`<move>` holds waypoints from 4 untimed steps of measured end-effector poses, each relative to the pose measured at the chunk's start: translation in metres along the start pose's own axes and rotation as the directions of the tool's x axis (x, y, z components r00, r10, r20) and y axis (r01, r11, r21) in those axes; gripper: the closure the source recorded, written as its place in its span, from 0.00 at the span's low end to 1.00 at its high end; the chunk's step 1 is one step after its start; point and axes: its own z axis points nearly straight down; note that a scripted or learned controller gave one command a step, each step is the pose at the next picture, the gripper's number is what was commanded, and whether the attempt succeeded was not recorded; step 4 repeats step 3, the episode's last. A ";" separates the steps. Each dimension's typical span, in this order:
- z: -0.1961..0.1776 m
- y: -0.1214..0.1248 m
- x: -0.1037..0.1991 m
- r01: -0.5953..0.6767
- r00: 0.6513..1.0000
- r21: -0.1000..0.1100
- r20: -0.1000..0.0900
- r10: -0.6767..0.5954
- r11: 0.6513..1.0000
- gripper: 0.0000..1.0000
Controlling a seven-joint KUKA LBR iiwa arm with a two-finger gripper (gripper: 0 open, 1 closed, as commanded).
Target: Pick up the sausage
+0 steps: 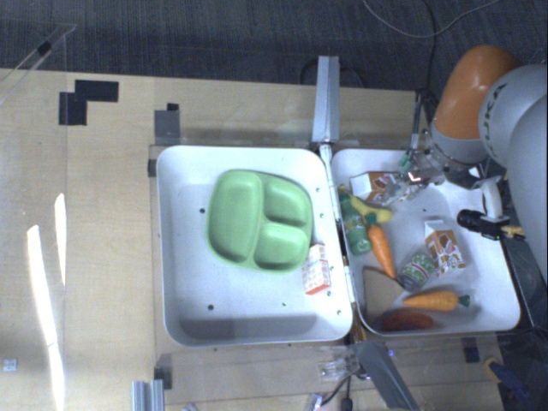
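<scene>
A pale wooden counter (94, 255) carries two shallow white bins side by side, with dark carpet beyond its far edge.

Nearest the camera, in the right bin (505, 311), the sausage (406, 320) lies lengthwise against the near wall: one short, dark reddish-brown piece with rounded ends and a dull sheen. Just behind it, almost touching, rests a carrot (435, 300) with a green stub pointing right. A second carrot (381, 251) lies farther back, slanting toward the divider, so there are two carrots in all. Between them sits one small green-labelled can (418, 269), tipped on its side, and beside that one small carton (444, 251) with a brown and white print. Along the divider stands a dark green bottle-like thing (353, 227), with one yellow banana (372, 212) beside it.

In the left bin (184, 315) lie one green three-compartment plate (259, 219) and one small red and white carton (317, 275) near the right wall.

At the far end of the right bin the gripper (409, 181) hangs over a cluttered corner, well apart from the sausage; I cannot tell how it is set.
</scene>
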 end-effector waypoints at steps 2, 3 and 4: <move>0.012 -0.044 -0.056 0.109 0.994 -0.052 0.018 -0.108 0.993 0.00; 0.013 -0.076 -0.022 0.160 0.987 -0.054 0.022 -0.159 0.986 0.00; 0.013 -0.076 -0.022 0.160 0.987 -0.054 0.022 -0.159 0.986 0.00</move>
